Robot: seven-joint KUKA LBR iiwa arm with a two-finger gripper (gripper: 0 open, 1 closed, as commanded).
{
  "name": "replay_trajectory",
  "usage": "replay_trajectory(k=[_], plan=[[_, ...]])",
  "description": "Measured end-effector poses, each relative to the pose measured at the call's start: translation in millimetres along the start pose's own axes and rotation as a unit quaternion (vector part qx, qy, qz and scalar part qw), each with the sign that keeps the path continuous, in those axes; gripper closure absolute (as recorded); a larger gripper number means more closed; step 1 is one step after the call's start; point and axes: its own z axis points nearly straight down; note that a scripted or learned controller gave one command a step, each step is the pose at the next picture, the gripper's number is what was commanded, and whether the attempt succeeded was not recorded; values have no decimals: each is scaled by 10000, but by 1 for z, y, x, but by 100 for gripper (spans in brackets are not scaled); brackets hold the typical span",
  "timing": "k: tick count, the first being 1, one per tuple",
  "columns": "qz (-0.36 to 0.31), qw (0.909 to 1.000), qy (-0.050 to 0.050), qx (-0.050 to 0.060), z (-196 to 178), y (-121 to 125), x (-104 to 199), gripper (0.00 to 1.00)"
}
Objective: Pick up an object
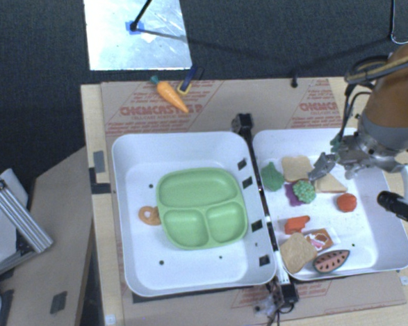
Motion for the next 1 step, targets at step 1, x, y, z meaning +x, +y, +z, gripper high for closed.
replay_trajectory(k=[1], plan=[[-13, 10000, -11, -67, -7, 3, 0, 0]])
